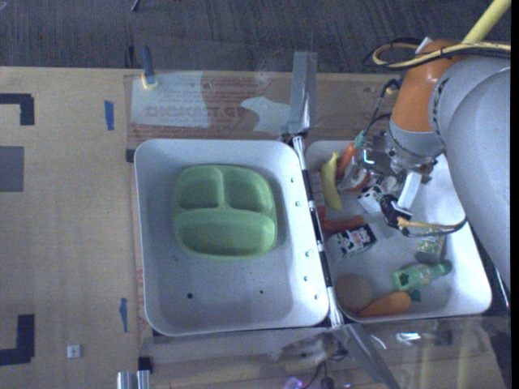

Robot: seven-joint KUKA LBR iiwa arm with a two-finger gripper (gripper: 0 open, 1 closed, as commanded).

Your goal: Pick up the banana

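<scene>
Looking at progress: not picked yet. The banana (329,181) lies against the right bin's (474,302) left wall near its top corner, gripper (362,168) just beside it; can't tell its state.

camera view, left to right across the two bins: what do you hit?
Left bin wall → green divided plate → banana → small black-and-white carton → green bottle → grey arm.
</scene>
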